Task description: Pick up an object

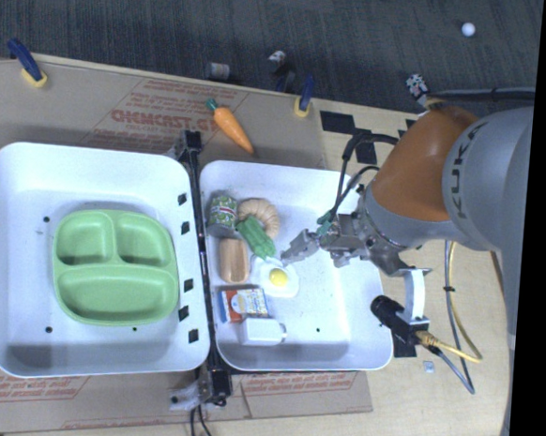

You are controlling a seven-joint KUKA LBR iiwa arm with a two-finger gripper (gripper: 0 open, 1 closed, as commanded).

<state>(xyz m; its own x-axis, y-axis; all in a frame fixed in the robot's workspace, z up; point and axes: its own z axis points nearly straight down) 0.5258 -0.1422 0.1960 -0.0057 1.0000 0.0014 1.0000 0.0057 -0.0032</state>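
Observation:
The right bin (361, 351) holds a cluster of toy foods along its left side. They are a green-labelled can (222, 210), a tan bread roll (264, 212), a green vegetable (255, 236), a hot dog (233, 259), a fried egg (278, 280), a small carton (246, 302) and a white box (262, 331). My gripper (299, 246) reaches in from the right and hangs low over the bin's middle. Its tip is just right of the green vegetable and just above the fried egg. I see nothing held in it.
The left bin (22, 174) holds a green divided plate (114, 266). A toy carrot (233, 128) lies on the cardboard behind the bins. The arm's grey and orange body (436, 178) covers the right bin's far right corner. Cables run along the bench at right.

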